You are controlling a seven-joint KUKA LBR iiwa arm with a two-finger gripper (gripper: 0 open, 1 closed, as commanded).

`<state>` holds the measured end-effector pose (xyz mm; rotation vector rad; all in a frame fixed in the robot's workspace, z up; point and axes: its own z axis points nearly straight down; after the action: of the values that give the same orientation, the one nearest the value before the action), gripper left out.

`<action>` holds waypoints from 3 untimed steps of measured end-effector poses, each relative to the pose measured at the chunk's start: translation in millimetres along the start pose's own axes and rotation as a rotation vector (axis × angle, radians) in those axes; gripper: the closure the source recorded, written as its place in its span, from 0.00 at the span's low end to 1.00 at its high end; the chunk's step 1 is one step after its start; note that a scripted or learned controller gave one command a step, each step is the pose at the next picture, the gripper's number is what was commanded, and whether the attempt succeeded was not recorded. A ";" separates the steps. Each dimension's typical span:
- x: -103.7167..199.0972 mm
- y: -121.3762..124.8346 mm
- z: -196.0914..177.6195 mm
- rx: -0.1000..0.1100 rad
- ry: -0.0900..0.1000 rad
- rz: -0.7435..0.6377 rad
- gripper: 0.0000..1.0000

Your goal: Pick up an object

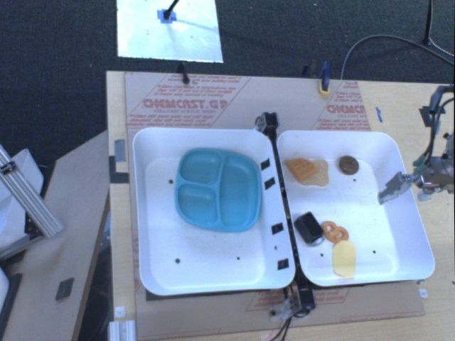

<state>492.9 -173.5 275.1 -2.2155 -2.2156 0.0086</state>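
Note:
The right bin [409,222] holds several small items. A tan waffle-like piece [307,170] lies at its back left and a round brown disc [348,165] sits to the right of it. Near the front left lie a black block [309,227], an orange pretzel [333,231] touching it, and a pale yellow piece [344,258]. My gripper [394,187] hangs over the right side of this bin, close to the right wall and apart from all the items. Nothing shows in its grasp.
The left bin [153,254] holds a blue divided plate [217,190]. A black strip with clips [279,197] runs between the two bins. Cables and a clamp [325,77] lie behind the bins on the board.

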 end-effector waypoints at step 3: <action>1.1 -1.8 95.1 -0.010 -0.001 -0.001 0.00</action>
<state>490.2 -172.2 180.1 -2.2196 -2.2225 -0.0004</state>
